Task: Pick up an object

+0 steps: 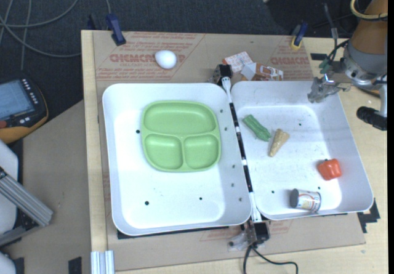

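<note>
The grey metal tool [320, 88] is hovering at the far right corner of the shallow white right bin [345, 143]; whether it is spread, I cannot tell. It is carrying nothing. Nearest, left and toward the camera, a green pod-shaped toy [256, 127] and tan cone [277, 141] are lying. Judging this the approach: next, descending over 1.

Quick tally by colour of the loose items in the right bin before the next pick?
Green: 1, green piece
Tan: 1, cone
Orange: 1, orange piece
Grey and white: 1, small can
Total: 4
</note>
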`<state>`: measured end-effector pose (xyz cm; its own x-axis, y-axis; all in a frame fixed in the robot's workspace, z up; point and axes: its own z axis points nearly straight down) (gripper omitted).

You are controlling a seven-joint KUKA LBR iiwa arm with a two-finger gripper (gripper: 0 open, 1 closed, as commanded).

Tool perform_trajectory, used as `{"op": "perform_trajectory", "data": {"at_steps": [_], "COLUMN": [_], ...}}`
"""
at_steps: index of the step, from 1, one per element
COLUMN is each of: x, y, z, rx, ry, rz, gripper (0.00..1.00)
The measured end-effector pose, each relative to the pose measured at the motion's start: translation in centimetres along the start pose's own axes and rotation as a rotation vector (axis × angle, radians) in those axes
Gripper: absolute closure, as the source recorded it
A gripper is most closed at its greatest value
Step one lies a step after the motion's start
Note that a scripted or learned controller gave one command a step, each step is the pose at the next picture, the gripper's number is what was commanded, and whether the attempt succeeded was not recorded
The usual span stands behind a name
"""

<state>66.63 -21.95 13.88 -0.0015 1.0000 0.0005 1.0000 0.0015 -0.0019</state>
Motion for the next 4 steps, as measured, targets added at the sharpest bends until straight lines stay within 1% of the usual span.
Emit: {"op": "perform_trajectory", "data": {"at_steps": [1, 2, 3, 4], "x": [0.0, -0.4, -0.4, -0.3], "y": [0.1, -0.7, 0.1, 0.0], "z": [-1.2, -4.3, -4.1, -1.5], "rx": [-0.005, -0.006, -0.005, 0.0], "ry": [-0.002, -0.003, -0.002, 0.0], "rz": [-0.001, 0.001, 0.0, 0.0], "gripper": [1.0, 1.0, 1.0, 1.0]}}
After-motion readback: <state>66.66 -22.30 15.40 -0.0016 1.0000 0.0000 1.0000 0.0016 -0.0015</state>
